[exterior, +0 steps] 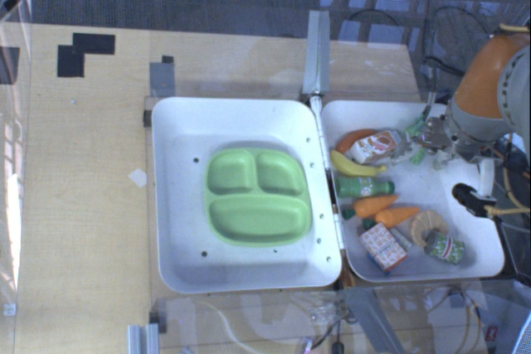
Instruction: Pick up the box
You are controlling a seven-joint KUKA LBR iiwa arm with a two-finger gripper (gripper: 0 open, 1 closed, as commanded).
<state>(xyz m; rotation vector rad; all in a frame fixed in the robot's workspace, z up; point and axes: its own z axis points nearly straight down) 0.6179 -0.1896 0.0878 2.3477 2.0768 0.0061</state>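
Box (383, 247) lies near the carrot (397, 216); jaws (433, 137) state indeterminate. Descent should centre squarely over box, avoiding neighbours.

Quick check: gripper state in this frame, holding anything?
Gripper: at the far edge of the right bin by the bag; open or shut cannot be told. The box lies in the bin, away from it.

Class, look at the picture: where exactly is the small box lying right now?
The box lies in the right bin, near its front edge, just below the carrot and left of the small can.
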